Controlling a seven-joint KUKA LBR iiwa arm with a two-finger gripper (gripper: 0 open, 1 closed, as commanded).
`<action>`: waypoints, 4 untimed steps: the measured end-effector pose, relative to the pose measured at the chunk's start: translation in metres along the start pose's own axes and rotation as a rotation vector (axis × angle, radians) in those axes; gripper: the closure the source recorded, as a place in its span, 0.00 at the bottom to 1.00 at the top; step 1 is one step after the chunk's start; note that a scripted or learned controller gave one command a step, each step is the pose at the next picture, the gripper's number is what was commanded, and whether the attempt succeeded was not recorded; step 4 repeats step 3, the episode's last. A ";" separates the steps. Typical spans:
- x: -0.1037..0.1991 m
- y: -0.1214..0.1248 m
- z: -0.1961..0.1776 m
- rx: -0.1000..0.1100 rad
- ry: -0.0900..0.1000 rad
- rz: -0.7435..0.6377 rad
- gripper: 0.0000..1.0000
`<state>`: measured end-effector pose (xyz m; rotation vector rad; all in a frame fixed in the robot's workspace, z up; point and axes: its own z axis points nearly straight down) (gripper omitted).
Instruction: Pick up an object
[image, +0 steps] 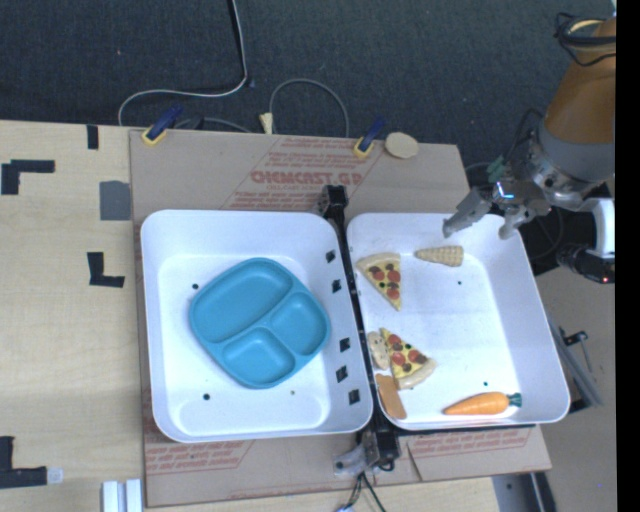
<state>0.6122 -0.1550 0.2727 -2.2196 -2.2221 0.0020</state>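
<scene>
The right bin (520, 300) holds two toy pizza slices, one near its upper left (384, 277) and one lower down (402, 357). A pale cone-shaped piece (441, 256) lies near the bin's top, and an orange carrot (482, 403) rests at the bottom right. A small tan piece (392, 404) sits by the bottom left corner. My gripper (487, 222) hangs over the bin's upper right edge, just up and right of the cone piece. It is open, its fingers spread with nothing between them.
The left bin (165, 260) carries a blue divided plate (260, 320). A black divider (345, 300) joins the two bins. A tan disc (402, 145) lies on the cardboard behind the bins, with cables on the dark floor beyond.
</scene>
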 end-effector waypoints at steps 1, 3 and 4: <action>0.049 0.005 0.110 0.010 0.003 -0.004 0.00; 0.054 0.023 0.176 -0.005 -0.002 0.000 1.00; 0.054 0.023 0.176 -0.005 -0.002 0.000 1.00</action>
